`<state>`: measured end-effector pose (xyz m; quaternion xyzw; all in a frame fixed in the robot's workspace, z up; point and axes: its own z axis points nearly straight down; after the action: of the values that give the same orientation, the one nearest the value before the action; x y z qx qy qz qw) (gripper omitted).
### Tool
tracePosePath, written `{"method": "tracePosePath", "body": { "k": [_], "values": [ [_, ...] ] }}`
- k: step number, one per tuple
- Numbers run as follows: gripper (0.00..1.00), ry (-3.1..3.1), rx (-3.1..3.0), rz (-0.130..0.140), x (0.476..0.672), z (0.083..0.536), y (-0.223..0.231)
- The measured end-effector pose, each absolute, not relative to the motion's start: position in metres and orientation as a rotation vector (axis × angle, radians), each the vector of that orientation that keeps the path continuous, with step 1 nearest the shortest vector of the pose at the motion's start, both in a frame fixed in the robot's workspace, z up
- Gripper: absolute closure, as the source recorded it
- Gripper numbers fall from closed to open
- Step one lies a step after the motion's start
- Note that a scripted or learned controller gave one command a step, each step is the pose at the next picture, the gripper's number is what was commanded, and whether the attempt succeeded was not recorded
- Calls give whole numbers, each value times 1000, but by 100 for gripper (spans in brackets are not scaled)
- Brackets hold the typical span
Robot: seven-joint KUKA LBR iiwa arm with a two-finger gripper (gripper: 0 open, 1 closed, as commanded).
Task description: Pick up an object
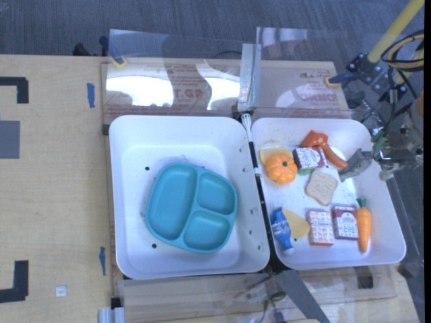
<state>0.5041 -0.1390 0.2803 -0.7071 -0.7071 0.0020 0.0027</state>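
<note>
Grey gripper [355, 165] at right bin's [394, 210] right edge, fingers can't tell; nearest obj: bread slice [322, 186] just left & below, lying flat, w/ orange carrot [363, 226] further below

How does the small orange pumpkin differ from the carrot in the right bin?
The pumpkin is round and squat, near the bin's left wall; the carrot is long and tapered, by the right rim. The pumpkin bears a green stem on top, the carrot green at its upper end. Both are orange toy foods in the right bin.
</note>
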Motion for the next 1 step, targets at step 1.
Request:
{"method": "tracePosePath", "body": {
  "k": [1],
  "values": [
    [0, -2256, -2173, 10, 506, 184, -222]
  ]
}}
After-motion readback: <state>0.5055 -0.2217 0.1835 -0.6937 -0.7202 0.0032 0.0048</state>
